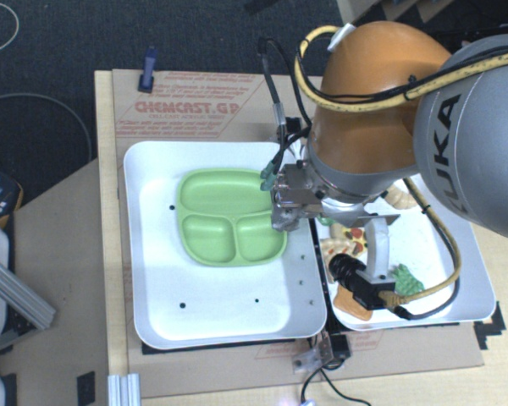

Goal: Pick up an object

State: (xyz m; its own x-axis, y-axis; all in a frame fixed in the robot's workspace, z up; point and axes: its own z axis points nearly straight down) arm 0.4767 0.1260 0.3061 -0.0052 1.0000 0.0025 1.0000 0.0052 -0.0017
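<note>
A light green divided plate [229, 218] lies flat in the left white bin [152, 252], toward its back right. My gripper [281, 214] hangs at the plate's right edge, close to the wall between the two bins, with the big grey and orange wrist directly above it. The wrist hides the gripper's tip, so I cannot tell whether it touches the plate. In the right bin [467, 299] lie a small green leafy piece [406, 279], an orange-brown piece [354, 304], a speckled pizza-like piece [349, 237] and a beige piece [398, 198], partly covered by the arm.
The bins rest on a brown cardboard sheet [195, 100] on the bench. A small blue clip [146, 70] sits at the sheet's back left corner. The left bin's front half shows bare white floor [220, 299].
</note>
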